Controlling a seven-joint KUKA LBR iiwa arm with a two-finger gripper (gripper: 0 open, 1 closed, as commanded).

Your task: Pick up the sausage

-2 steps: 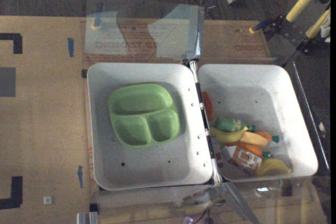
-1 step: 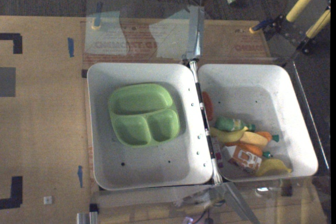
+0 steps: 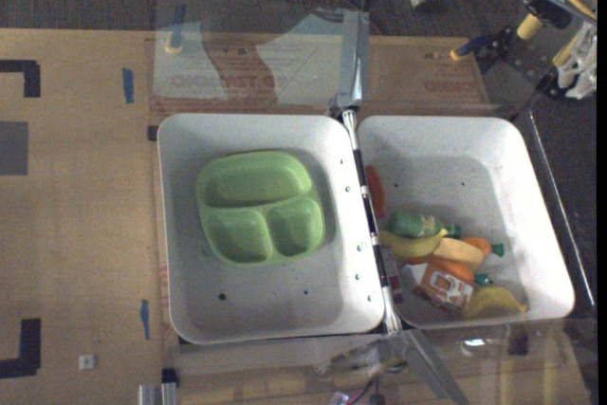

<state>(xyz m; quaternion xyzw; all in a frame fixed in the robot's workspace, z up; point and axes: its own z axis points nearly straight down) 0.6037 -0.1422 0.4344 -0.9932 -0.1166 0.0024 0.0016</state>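
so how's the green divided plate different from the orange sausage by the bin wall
The green divided plate lies in the left white bin by itself; the orange sausage lies in the right white bin, against its left wall, near a pile of toy food. The plate is broad and flat with three compartments; the sausage is slim and elongated. Both rest untouched.

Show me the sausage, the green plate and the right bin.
sausage (image 3: 377, 192): camera view, middle of its reddish length by the right bin's left wall.
green plate (image 3: 261, 206): camera view, central divider.
right bin (image 3: 474, 133): camera view, bare far wall.
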